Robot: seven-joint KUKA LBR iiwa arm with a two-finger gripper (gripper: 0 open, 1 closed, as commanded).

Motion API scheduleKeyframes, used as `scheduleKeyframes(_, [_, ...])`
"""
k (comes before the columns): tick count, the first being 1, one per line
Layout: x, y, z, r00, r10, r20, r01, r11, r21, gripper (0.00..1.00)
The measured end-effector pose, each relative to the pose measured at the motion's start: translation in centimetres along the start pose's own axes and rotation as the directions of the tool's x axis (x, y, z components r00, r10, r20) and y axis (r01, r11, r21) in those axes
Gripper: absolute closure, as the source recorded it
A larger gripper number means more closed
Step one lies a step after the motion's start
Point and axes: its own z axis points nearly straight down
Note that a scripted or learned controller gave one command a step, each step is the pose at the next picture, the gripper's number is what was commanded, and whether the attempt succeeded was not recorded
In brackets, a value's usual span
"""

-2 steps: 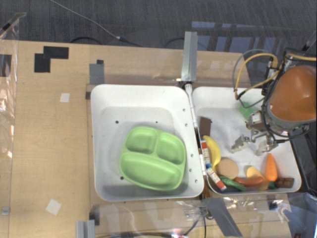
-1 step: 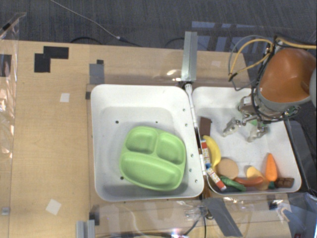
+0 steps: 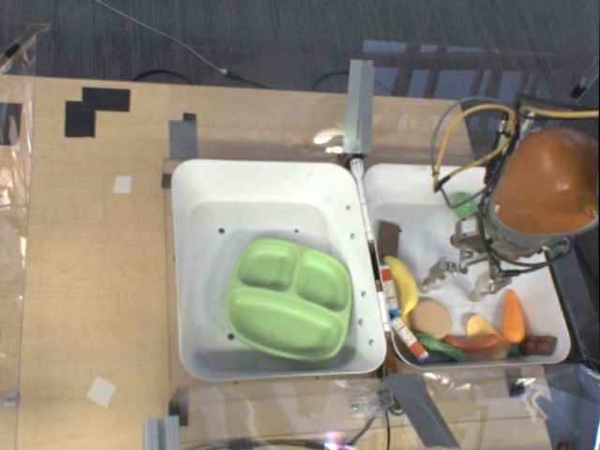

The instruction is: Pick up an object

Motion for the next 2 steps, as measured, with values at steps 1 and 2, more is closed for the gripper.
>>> scheduleKeyframes(1, [0.2,-8.5,0.4,0.999,0.049,0.002,-0.049,0.999,0.000,0.00])
scheduleKeyframes(2, [2.7,-4.8,0.2,1.000,0.032,0.000,-0.032,0.999,-0.001,0.00])
